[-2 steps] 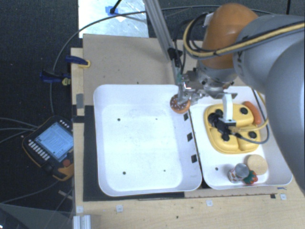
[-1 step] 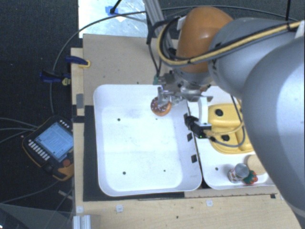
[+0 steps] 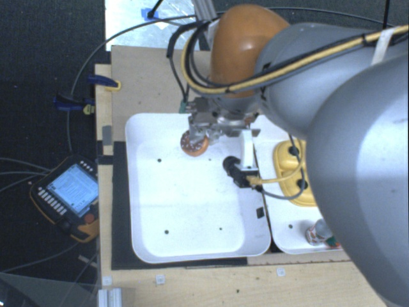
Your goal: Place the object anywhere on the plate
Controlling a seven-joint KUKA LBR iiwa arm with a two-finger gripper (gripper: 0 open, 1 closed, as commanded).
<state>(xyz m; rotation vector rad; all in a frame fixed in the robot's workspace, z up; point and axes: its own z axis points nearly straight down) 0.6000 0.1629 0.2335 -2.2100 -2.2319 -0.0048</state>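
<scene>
While the object [image 3: 193,144] sits in the left bin [image 3: 185,235], the plate [image 3: 291,165] in the right bin waits unfilled.
Round and brownish, like a small doughnut, the object lies near the left bin's top edge with no clear long axis or heading. Directly over it hangs the pincer [image 3: 203,135]; I cannot tell how it is set. Lifting, carrying rightward and placing all seem left to do.
</scene>
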